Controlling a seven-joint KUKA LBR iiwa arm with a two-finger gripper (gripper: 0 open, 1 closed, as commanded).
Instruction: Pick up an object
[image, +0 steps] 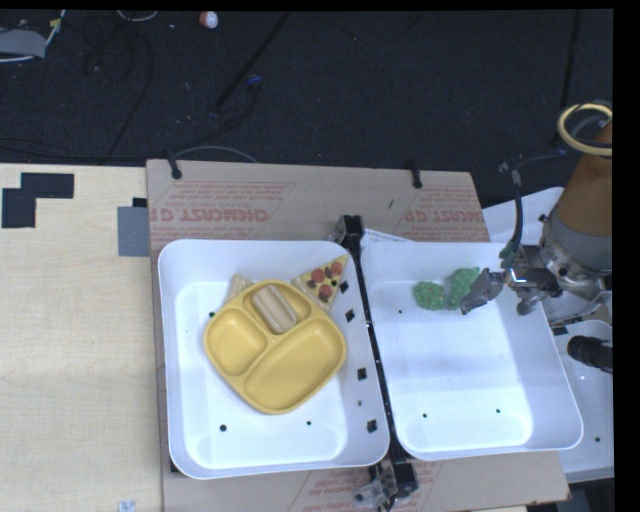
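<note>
A green leafy toy (446, 290) lies in the right bin (480, 400), near its far edge. My gripper (495, 306) hangs over that bin's far right part, just right of the green toy. Its fingers are spread open, and the left fingertip (470, 305) almost touches the toy's right edge. Nothing sits between the fingers. In the left bin (200, 420) a yellow divided plate (285, 365) carries a tan bread-like piece (272, 306) in one compartment. A pizza-slice toy (325, 279) rests by the plate's far right side.
A black divider (365, 330) runs between the two bins. Both bins stand on a cardboard sheet (300, 205). The grey arm with its orange band (585, 190) comes in from the right, with cables (517, 215) trailing above the wrist. Pale wooden bench (70, 350) lies to the left.
</note>
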